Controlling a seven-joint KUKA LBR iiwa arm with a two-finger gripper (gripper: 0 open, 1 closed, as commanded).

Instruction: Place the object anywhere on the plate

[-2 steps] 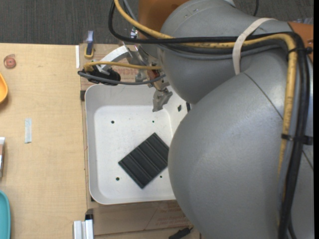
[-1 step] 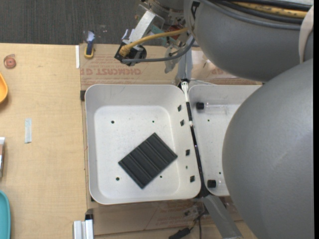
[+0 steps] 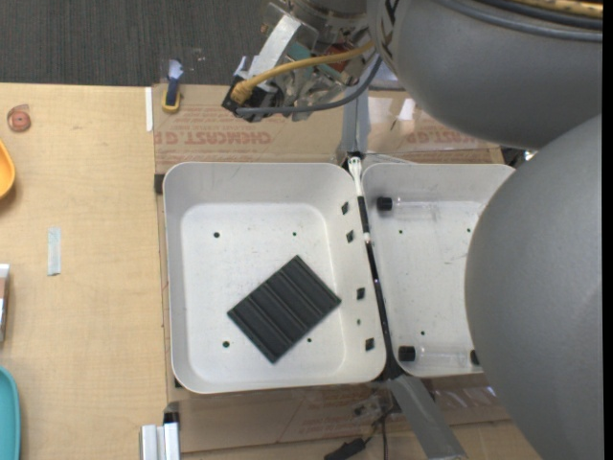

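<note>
Camera view — tan bench [image 3: 96,218], dark carpet [image 3: 96,22] beyond — grip of end effector [image 3: 290,92] indiscernible

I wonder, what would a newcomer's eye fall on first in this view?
First the bulky grey arm, covering much of the right bin. Then the dark ribbed slab lying askew in the left bin, with the pincer hanging beyond that bin's far rim.
</note>
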